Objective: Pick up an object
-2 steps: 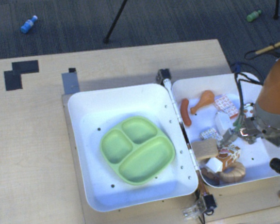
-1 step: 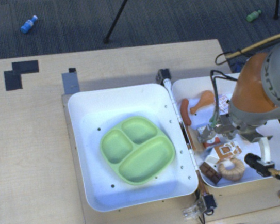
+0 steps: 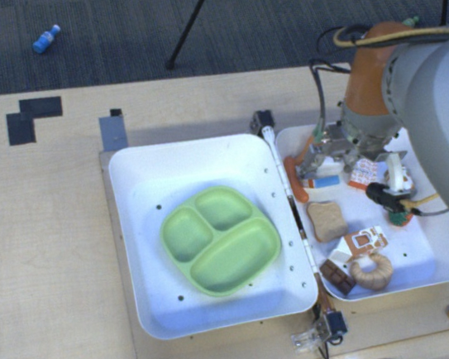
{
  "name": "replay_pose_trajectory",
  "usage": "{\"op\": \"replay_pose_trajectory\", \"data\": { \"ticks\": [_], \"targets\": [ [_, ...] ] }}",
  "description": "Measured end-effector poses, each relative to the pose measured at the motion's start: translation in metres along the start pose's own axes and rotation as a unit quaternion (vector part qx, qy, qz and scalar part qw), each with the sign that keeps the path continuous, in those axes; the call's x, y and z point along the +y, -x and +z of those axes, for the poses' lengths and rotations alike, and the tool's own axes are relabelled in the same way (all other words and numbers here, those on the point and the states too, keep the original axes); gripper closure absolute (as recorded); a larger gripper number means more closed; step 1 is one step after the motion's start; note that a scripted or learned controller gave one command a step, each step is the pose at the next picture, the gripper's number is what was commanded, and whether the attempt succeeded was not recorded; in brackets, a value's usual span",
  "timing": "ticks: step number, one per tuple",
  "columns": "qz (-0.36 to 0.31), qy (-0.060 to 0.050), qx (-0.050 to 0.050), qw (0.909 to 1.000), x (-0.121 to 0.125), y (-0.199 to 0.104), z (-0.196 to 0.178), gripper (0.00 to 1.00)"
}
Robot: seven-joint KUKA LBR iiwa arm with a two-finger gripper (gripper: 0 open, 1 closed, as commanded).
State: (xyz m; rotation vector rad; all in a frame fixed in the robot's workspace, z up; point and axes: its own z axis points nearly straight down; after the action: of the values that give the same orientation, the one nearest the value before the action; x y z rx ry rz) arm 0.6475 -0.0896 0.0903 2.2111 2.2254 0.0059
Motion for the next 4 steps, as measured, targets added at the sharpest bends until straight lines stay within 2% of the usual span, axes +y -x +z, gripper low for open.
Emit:
{"op": "replay_pose_trajectory", "data": {
  "ticks": [1,2,3,4],
  "targets": [
    [-0.004,-0.007,0.000,1.0000,-0.002,0.001,-0.009,1.00],
    [0.001,-0.001,0.000,1.0000,-0.076,0.019,-0.096,1.00],
    [0.001,-0.002,0.000,1.0000,-0.076,0.018,-0.095,0.00],
    [0.002,0.000,0.000,1.0000,-0.135,0.054,0.003,0.00]
  ]
}}
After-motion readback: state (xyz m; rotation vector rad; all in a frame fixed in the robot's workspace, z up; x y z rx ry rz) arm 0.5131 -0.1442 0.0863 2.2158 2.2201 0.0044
